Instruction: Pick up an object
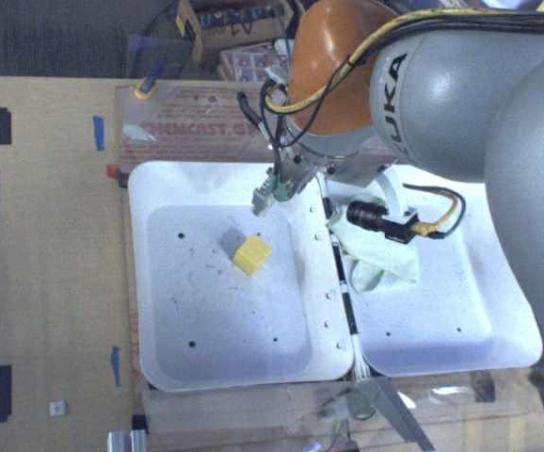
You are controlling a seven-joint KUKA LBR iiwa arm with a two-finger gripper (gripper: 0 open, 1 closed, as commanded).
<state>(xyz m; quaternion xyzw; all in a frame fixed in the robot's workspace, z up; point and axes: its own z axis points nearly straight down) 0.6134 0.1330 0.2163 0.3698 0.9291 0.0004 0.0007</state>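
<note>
1. A yellow block (252, 255) lies loose in the left bin (173, 347), near its middle.
2. A pale cloth (382, 262) lies in the right bin (479, 332).
3. The gripper (264, 199) hangs above the left bin's far edge, beyond the block; whether its fingers are spread or closed, I cannot tell.

The grey arm (460, 92) reaches in from the right, its gripper (267, 199) pointing down.

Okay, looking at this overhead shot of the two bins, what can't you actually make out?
- Hand: too small and blurred in the camera view to read its state.
- Right bin: far part covered by the arm.
- Pale cloth: top edge hidden under a black part.
- Yellow block: fully visible, markings unreadable.
</note>
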